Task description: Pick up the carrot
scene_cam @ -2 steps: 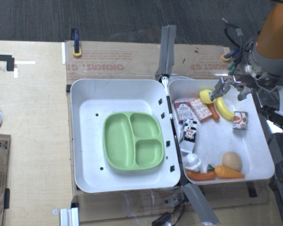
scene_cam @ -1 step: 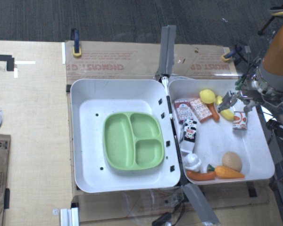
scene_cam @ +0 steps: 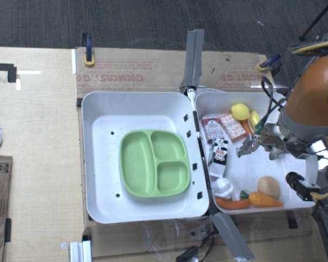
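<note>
Red "CHEMCAT" print, upside down, on brown cardboard sheet [scene_cam: 132, 69]

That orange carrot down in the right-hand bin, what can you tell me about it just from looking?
The orange carrot is smooth and glossy, probably a plastic toy. It lies flat near the front edge of the shallow white right-hand bin, thick end toward the bin's middle, tapering to a point toward the right. A small green bit shows by its thick end. A round tan ball-like object sits right behind it, seemingly touching. A flatter red-orange piece lies to its left. The end effector is apart from it, farther back.
</note>
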Robot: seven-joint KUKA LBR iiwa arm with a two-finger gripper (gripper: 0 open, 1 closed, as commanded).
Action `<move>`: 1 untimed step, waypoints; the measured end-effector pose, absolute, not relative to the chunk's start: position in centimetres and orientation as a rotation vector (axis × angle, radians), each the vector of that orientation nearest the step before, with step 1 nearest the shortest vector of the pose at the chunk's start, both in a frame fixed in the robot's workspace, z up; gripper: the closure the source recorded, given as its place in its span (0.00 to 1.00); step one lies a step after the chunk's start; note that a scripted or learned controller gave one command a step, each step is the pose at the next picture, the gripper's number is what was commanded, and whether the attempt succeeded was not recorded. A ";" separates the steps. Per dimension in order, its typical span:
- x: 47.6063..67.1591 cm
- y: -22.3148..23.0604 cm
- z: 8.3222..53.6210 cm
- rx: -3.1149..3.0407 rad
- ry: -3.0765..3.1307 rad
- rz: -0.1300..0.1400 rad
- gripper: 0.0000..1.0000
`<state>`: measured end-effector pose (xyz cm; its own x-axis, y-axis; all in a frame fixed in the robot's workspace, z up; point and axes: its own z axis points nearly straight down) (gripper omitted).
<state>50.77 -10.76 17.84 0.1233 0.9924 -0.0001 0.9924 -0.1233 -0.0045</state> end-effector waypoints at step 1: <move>50.2 -6.8 19.1 -2.635 -1.707 0.004 0.00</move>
